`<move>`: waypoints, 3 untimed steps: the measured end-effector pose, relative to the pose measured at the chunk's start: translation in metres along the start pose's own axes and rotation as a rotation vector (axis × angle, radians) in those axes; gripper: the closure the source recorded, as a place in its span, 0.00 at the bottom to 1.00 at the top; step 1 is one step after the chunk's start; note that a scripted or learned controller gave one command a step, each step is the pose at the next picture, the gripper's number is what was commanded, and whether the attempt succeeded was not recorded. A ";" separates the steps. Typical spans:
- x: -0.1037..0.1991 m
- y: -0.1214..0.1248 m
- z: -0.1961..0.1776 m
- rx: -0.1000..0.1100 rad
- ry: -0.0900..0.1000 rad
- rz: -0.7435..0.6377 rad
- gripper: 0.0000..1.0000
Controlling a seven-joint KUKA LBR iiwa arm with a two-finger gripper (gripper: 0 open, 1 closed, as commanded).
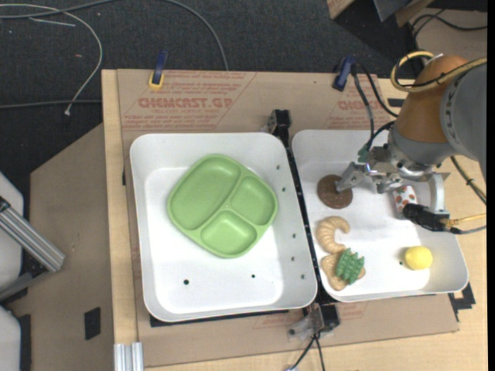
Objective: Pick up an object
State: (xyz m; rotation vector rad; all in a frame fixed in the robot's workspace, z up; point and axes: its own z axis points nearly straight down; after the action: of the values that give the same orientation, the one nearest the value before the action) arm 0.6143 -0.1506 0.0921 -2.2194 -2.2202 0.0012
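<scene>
My gripper [368, 181] hangs over the back half of the right bin [441, 284], open, with nothing between its fingers. Its left finger [349, 178] reaches the right edge of a brown round disc [333, 193]. In front of the disc lies a tan croissant [332, 233]. Nearer the front rim, a green spiky toy [349, 264] rests on a tan piece [332, 271]. A yellow ball [418, 258] sits at the front right. A small red and white object [401, 200] is partly hidden under the wrist.
The left bin [155, 284] holds a green divided plate [223, 205]. A black divider [298, 199] separates the bins. A black cable plug [424, 216] trails from the wrist over the right bin. Blue clamps [159, 66] hold the cardboard base behind.
</scene>
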 end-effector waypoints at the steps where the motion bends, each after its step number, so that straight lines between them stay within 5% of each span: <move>1: 0.000 0.002 -0.014 -0.007 -0.001 -0.001 1.00; 3: 0.000 -0.003 -0.105 -0.008 -0.002 -0.001 1.00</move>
State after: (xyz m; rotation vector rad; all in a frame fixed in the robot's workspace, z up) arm 0.6116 -0.1505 0.1972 -2.2235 -2.2259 -0.0054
